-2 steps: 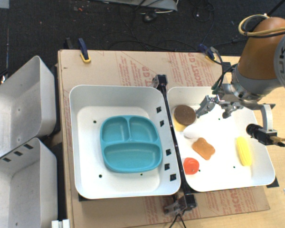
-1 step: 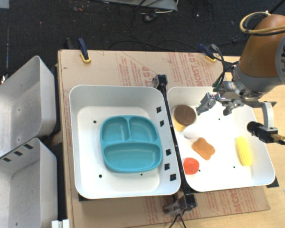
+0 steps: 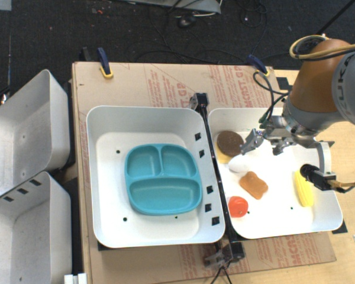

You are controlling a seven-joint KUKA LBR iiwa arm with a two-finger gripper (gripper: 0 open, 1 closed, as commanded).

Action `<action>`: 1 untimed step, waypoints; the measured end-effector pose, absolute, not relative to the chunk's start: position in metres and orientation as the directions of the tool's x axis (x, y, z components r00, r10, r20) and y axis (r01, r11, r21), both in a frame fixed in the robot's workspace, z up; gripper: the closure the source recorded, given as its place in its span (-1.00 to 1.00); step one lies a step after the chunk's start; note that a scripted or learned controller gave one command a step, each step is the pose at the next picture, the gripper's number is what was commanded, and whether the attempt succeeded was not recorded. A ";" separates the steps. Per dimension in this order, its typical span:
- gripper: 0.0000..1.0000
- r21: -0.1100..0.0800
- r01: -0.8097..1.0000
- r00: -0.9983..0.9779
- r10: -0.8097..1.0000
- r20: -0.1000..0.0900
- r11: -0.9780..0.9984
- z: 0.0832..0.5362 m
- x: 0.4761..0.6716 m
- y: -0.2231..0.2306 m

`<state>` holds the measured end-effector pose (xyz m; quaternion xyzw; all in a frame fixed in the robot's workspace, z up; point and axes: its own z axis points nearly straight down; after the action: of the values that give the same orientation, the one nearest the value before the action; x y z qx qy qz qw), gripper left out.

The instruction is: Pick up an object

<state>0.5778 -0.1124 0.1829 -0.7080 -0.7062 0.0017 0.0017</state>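
Note:
The right bin (image 3: 284, 226) holds a brown round disc (image 3: 229, 142), a small white lump (image 3: 237, 164), an orange-brown bread-like piece (image 3: 254, 185), a red-orange round piece (image 3: 238, 206) and a yellow piece (image 3: 303, 189). My gripper (image 3: 264, 145) hovers over the back part of this bin, just right of the brown disc and above the white lump. Its fingers stand apart and open, with nothing between them. The orange and grey arm comes in from the right behind it.
The left bin (image 3: 100, 158) carries a teal divided plate (image 3: 163, 178). A black clamp bar (image 3: 212, 158) runs between the two bins. Two more white bins (image 3: 23, 135) sit off the bench at the left. Bare white floor lies in the right bin's middle.

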 end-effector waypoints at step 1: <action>-1.00 -0.005 1.000 0.002 1.000 0.000 -0.002 0.139 0.575 -0.114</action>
<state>0.5753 -0.1143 0.1392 -0.7078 -0.7064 0.0015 0.0018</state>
